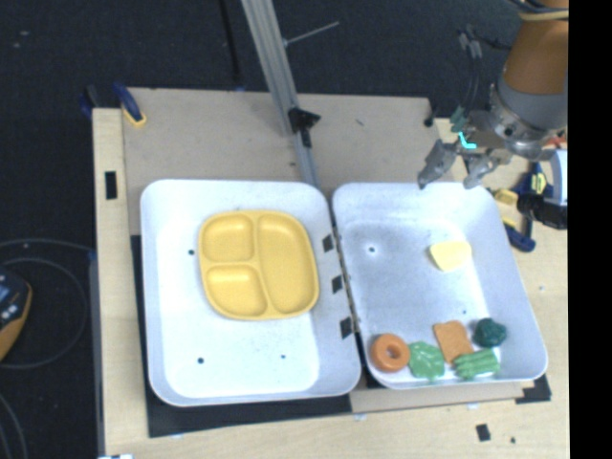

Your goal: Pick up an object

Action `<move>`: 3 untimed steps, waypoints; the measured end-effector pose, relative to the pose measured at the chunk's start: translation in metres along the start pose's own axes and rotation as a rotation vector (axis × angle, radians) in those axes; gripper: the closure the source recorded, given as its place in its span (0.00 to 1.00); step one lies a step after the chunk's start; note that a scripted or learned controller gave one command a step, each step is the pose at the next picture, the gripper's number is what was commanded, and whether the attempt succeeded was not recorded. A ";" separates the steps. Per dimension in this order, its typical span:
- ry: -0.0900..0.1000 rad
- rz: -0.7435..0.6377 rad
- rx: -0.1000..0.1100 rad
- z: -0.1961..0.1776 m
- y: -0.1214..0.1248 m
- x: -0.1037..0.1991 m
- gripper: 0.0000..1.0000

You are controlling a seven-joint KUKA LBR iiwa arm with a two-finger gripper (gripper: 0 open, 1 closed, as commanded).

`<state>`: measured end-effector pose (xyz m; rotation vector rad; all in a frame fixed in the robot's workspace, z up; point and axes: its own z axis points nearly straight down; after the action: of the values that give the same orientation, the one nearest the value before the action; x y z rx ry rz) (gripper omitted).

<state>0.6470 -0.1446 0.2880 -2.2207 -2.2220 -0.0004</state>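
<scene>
Left bin (172, 285) holds a yellow divided plate (258, 264); right bin (382, 218) toy food (440, 352). The gripper (451, 168) hovers spread wide, gripping nothing.

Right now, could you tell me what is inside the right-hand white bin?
The right bin holds a yellow block, and along its near edge an orange ring, orange piece and three green toys. Anything beneath those cannot be seen.

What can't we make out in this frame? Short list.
- Arm: upper links cut off by the camera view's top edge.
- Small dark green item in the right bin: too small and blurred to identify.
- Light green pieces by the bin's near wall: blurred; can't tell if they touch.
- Dark object at the left edge: cut off.
</scene>
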 end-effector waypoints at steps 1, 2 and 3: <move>0.000 0.000 -0.002 -0.001 0.000 0.000 0.00; -0.002 0.001 0.003 0.043 -0.005 -0.002 0.00; -0.002 0.001 0.004 0.104 -0.002 -0.009 0.00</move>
<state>0.6448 -0.1535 0.1842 -2.2212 -2.2196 0.0055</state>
